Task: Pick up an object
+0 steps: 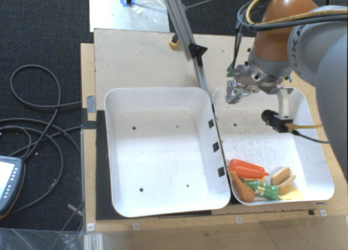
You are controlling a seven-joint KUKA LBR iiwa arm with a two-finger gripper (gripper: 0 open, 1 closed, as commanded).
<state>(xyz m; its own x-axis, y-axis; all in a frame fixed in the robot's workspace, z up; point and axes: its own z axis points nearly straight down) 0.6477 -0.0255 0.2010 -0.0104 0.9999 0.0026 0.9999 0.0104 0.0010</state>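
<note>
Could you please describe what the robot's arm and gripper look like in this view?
The arm is made of bulky, rounded light-grey segments, with a glossy orange band above the wrist. Yellowish and black cables loop over that band. Below it is a small metallic silver gripper, and a black cylindrical fitting with a thin cable hangs beside it.

white bins [163, 200], orange carrot [248, 168], green bottle [265, 191]

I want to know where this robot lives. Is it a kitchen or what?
Probably a robot lab, not a kitchen. The arm's gripper hangs over two white bins on a bench, cables trail over the floor, and the food looks like toys.
</note>
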